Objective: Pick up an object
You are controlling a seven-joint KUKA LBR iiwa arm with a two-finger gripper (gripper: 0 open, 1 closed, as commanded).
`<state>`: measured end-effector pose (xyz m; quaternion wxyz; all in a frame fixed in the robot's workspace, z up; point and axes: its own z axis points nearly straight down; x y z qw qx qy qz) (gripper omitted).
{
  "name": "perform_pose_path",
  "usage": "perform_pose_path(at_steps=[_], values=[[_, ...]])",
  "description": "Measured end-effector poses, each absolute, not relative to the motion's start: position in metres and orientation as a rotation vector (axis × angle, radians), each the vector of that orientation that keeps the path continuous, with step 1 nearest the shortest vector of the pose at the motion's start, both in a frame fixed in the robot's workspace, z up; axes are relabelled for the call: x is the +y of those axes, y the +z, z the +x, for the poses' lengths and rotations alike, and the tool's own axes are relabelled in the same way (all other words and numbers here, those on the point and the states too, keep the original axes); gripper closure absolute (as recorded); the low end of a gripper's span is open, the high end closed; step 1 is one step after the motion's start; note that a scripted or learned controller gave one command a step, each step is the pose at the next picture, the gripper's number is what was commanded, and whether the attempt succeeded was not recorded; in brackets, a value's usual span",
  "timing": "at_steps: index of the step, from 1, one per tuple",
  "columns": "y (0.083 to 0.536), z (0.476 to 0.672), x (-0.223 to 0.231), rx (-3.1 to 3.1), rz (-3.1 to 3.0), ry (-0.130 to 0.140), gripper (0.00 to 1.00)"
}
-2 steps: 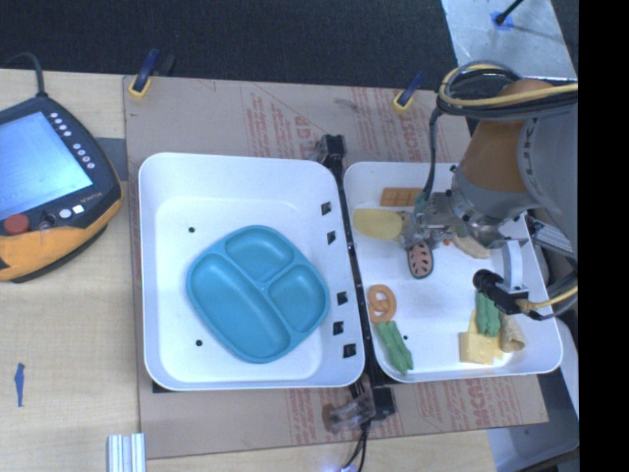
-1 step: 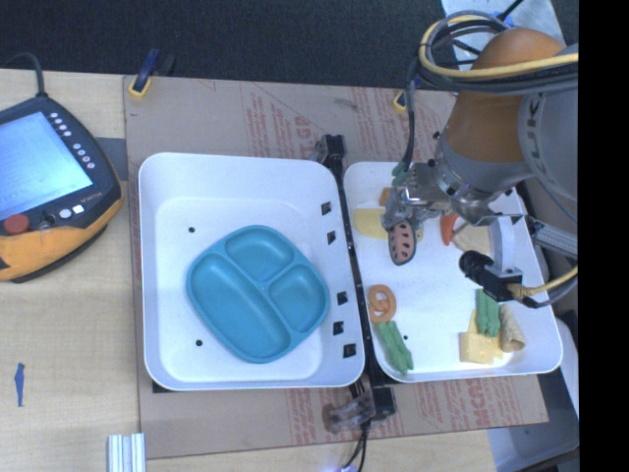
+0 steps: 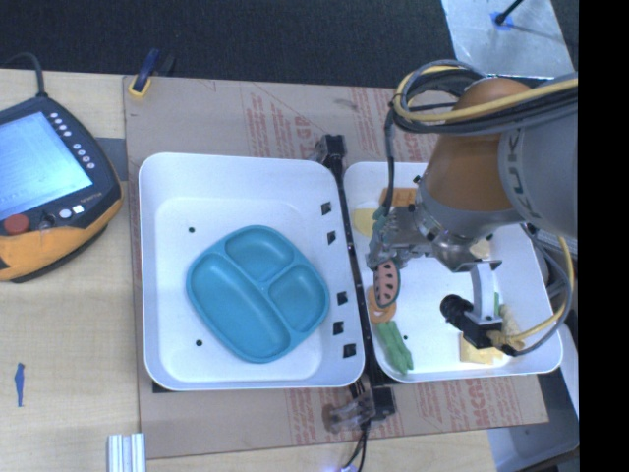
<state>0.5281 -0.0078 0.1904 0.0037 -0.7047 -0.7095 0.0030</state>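
The end effector [image 3: 388, 254] hangs low over the right bin [image 3: 536, 367], at its left wall, under the arm's orange band. How far it is open cannot be told; the wrist hides that.

Directly below it, touching or nearly so, lies a reddish slice [image 3: 387, 283] with dark seeds, its long axis running up and down the view, away from the end effector. Beyond that, an orange piece [image 3: 379, 313] and then a green pod [image 3: 395, 345], in line. A straight descent looks to meet the slice across its narrow width.

Wooden bench [image 3: 69, 342] bears cardboard sheet [image 3: 246, 116]; teach pendant [image 3: 49, 190] lies leftward.
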Motion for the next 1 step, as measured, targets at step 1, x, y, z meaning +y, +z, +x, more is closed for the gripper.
perform_pose_path(at_steps=[1], values=[[0.1968,0.5285,0.0139,-2.229,-2.211,0.004,1.00]])
